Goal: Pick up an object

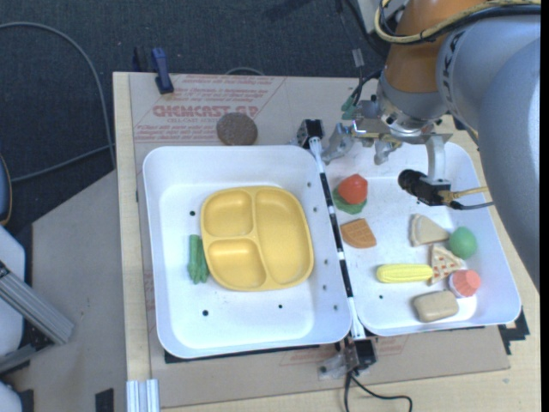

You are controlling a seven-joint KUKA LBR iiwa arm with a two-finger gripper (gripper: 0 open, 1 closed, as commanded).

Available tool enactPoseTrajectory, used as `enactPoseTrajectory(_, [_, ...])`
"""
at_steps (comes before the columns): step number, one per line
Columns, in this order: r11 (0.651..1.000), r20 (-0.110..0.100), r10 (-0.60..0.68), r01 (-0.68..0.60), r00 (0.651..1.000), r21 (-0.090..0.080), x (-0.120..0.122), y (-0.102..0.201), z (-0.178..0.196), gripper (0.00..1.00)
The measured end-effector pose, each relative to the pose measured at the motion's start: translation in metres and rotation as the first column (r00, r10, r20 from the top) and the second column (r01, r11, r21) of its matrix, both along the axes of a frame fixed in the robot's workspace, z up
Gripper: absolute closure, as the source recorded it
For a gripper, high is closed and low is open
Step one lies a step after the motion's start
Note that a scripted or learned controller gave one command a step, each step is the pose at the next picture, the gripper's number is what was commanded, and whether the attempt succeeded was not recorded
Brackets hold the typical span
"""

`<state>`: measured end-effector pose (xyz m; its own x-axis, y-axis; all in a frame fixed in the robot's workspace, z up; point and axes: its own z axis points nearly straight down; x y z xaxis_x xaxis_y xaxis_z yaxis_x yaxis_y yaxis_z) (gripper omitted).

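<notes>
End effector (pixel 388 147) hangs over the top edge of the right bin (pixel 493 312); whether it is spread or pressed together I cannot tell. Nearest pick is the tomato (pixel 351 190), just beside it at seven o'clock, roundish, no long axis.

The two shallow white plastic bins (pixel 171 316) look smooth and faintly glossy. The yellow three-part plastic plate (pixel 256 236) has a soft sheen. The brown cardboard sheet (pixel 206 101) beneath looks matt and printed.
</notes>
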<state>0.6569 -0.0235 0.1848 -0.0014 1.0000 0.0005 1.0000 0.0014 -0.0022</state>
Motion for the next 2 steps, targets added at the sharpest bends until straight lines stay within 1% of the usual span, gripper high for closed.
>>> enactPoseTrajectory(1, [1.000,0.000,-0.002,0.002,1.000,-0.001,-0.031,-0.028,0.000,0.00])
enactPoseTrajectory(2, [1.000,0.005,-0.001,0.001,1.000,-0.002,0.001,-0.042,0.000,0.00])
